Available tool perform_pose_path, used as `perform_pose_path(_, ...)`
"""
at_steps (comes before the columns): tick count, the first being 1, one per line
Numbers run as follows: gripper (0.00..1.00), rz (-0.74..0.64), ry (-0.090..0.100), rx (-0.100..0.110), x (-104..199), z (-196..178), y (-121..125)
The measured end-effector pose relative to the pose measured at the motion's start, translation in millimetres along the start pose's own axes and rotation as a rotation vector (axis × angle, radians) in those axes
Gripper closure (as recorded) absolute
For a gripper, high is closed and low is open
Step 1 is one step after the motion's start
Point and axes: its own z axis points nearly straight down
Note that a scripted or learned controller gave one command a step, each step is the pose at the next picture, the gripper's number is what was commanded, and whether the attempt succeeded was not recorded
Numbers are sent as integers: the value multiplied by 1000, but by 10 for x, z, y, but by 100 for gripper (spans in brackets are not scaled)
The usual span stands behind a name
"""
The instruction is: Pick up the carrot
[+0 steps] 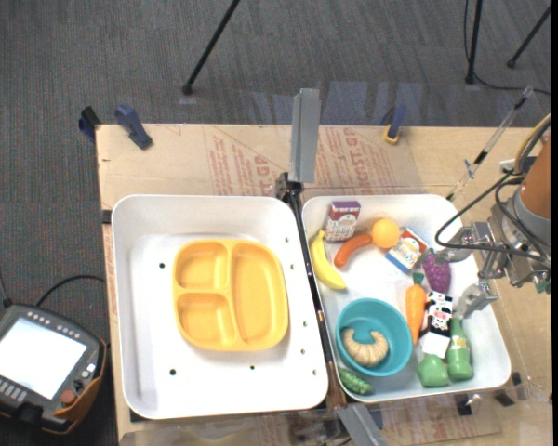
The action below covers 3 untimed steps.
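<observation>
The carrot (416, 308) is a short orange root lying lengthwise in the right bin (495, 328), between the blue bowl (377, 323) and a black-and-white milk carton (437, 314). Its leafy end points toward the purple grapes (436, 273). My gripper (477, 297) hangs over the right side of this bin, to the right of the carrot and apart from it, just beyond the milk carton. Nothing is seen in it. The orange-banded wrist (542, 186) rises at the right edge.
The right bin also holds a banana (327, 264), a red sausage (352, 248), an orange ball (386, 233), a juice carton (342, 219), a croissant (365, 345) in the bowl, and a green bottle (459, 357). The left bin (139, 249) holds a yellow divided plate (231, 295).
</observation>
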Motion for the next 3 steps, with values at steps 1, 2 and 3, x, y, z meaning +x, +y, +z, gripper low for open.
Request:
perform_pose_path(1, 0, -8, -23, 8, -62, 856, -21)
perform_pose_path(2, 0, 21, -13, 3, 200, 1059, 303)
perform_pose_path(3, 100, 12, -8, 2, 203, 982, 337)
